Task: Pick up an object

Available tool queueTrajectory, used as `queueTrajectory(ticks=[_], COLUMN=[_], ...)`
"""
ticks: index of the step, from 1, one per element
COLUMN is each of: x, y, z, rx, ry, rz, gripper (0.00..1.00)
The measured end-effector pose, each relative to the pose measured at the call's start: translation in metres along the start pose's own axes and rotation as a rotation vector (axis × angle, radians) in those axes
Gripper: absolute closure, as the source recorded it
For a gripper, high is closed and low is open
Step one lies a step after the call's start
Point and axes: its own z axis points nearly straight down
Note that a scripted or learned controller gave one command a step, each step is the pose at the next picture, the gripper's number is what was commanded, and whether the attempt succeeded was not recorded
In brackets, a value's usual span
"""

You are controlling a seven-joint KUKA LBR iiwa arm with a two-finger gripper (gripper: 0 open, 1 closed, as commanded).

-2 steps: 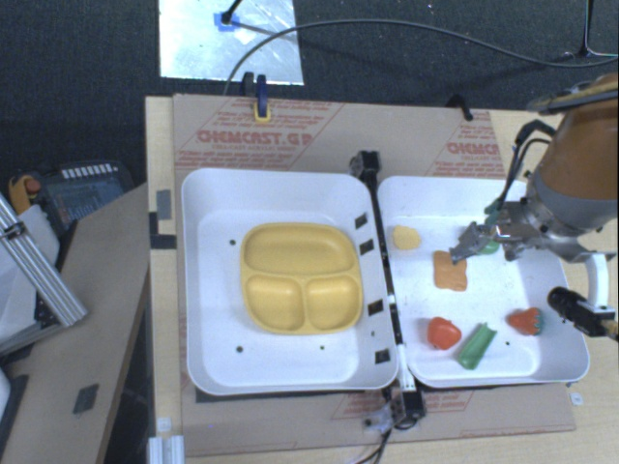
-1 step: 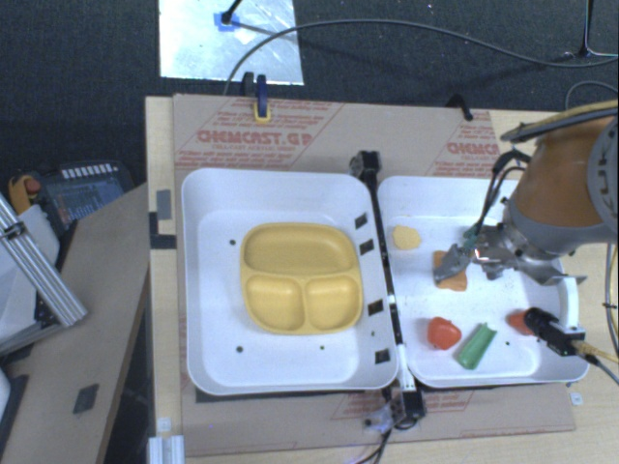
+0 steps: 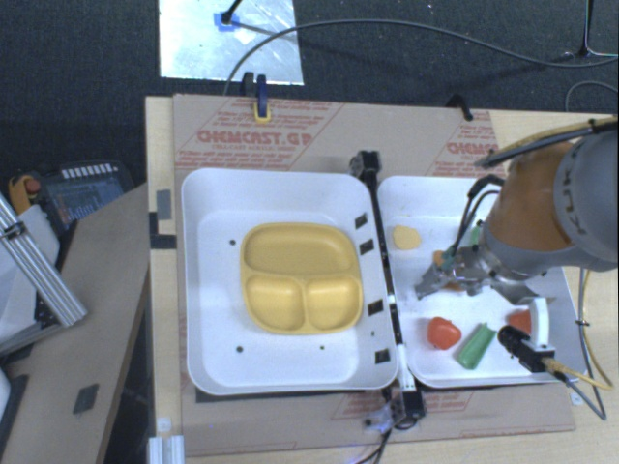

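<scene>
The gripper [image 3: 432, 283] hangs low in the right bin [image 3: 416, 361], fingers spread, with nothing between them. Candidate objects lie just near of it: a red piece [image 3: 444, 333] and, to its right, a green block [image 3: 475, 345]; a pale yellow disc [image 3: 406, 237] sits farther off. Before closing, centre the fingers over one object only, preferably the red piece, and descend vertically so the green block is not nudged.
</scene>
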Motion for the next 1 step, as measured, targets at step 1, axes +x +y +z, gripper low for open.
queueTrajectory(ticks=[1], x=[0.0004], y=[0.0003], z=[0.0188], rx=[-0.003], ry=[-0.001], rz=[0.0], gripper=[0.0])
